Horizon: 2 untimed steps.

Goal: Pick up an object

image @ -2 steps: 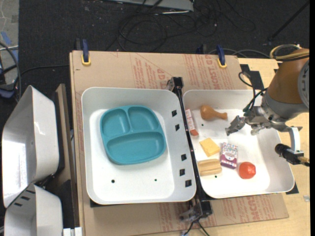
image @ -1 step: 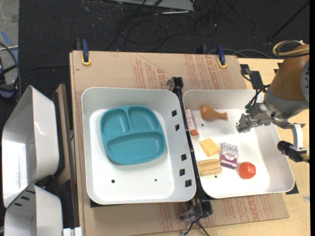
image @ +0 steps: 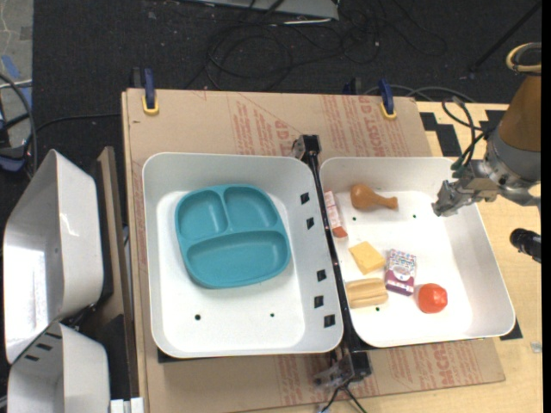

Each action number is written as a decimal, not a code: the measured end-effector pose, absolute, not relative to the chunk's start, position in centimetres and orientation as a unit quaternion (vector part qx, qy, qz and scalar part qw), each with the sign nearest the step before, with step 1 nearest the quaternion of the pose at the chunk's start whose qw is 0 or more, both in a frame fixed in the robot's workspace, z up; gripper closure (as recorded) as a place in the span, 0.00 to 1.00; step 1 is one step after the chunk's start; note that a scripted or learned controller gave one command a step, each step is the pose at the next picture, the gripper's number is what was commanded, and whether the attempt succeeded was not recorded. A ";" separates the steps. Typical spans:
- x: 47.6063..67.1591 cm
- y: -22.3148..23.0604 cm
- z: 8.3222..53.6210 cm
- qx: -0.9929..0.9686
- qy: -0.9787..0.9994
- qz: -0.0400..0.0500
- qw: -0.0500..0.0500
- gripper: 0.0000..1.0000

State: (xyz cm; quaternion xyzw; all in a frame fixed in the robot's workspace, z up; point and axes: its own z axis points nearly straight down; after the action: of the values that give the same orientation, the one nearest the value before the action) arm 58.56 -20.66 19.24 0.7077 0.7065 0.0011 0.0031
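- The right bin point(image: 482, 256) lies nearest the lens at its front rim, and it serves as the landmark here. Along that front part sit a red tomato-like ball point(image: 432, 298), a purple and white carton point(image: 400, 271) just beside it, and a tan bun-shaped piece point(image: 365, 292) towards the bin's left wall.
- Nearer the bin's middle lies a yellow cheese wedge point(image: 365, 255). At the bin's far left a brown drumstick point(image: 372, 199) lies with its long axis running across the bin, thin end pointing right.
- A small red and white packet point(image: 334, 215) rests against the bin's left wall.
- The gripper point(image: 449, 198) hangs over the bin's far right corner; whether it is parted or closed I cannot tell, and nothing is seen in it.
- Likely the nearest candidate is the drumstick, lying to the gripper's left across bare bin floor.
- The left bin point(image: 164, 317) holds a teal divided plate point(image: 231, 234).
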 end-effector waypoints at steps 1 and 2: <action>58.7 -20.2 25.6 0.706 0.708 0.002 0.003 1.00; 58.8 -20.2 25.6 0.706 0.708 0.000 0.001 1.00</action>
State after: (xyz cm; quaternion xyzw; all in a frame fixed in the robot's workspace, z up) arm 58.80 -20.18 25.59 0.7062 0.7080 0.0002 0.0010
